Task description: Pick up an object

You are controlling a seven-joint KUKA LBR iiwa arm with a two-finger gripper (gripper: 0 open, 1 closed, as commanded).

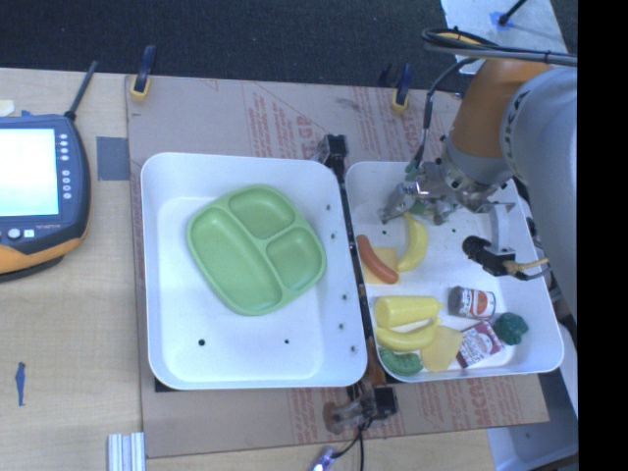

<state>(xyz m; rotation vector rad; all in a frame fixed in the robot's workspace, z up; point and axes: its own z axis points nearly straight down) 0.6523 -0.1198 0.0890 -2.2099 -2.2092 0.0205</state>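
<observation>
Yellow banana (415, 245) in right bin (535, 361), just below pincer (417, 196). Pincer state: cannot tell. Risk: curved peel slips, or sausage (378, 260) touching banana gets nudged.

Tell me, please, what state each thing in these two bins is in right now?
Green tray: upright, lying in the left bin.
Banana: lying flat, just below the gripper.
Hot dog: lying flat beside the banana.
Small can: on its side.
</observation>
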